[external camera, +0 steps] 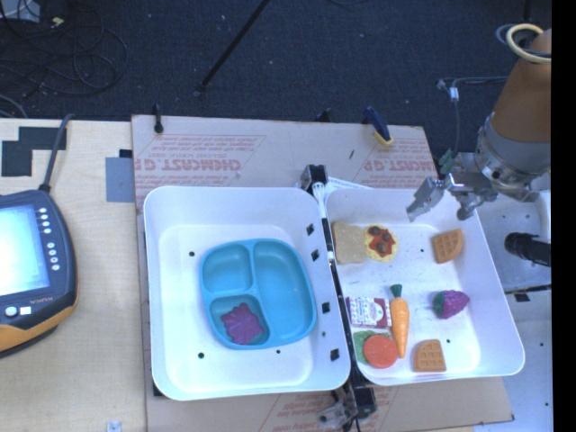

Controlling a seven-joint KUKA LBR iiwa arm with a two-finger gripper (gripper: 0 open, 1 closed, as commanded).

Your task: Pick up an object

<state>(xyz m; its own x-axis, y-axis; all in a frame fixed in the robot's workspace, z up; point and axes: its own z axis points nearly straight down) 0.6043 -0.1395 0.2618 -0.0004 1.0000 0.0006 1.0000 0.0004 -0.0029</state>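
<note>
The right bin holds several toy foods: a pizza slice, a waffle, purple grapes, a carrot, a red-and-white carton, a red tomato and a second waffle. My gripper hangs over the bin's back right corner, just above and behind the first waffle. Its fingers stand open and apart, with nothing between them.
The left bin carries a blue divided plate with a purple object in its front compartment. A teach pendant lies at the far left. A blue clamp sits on the board behind the bins.
</note>
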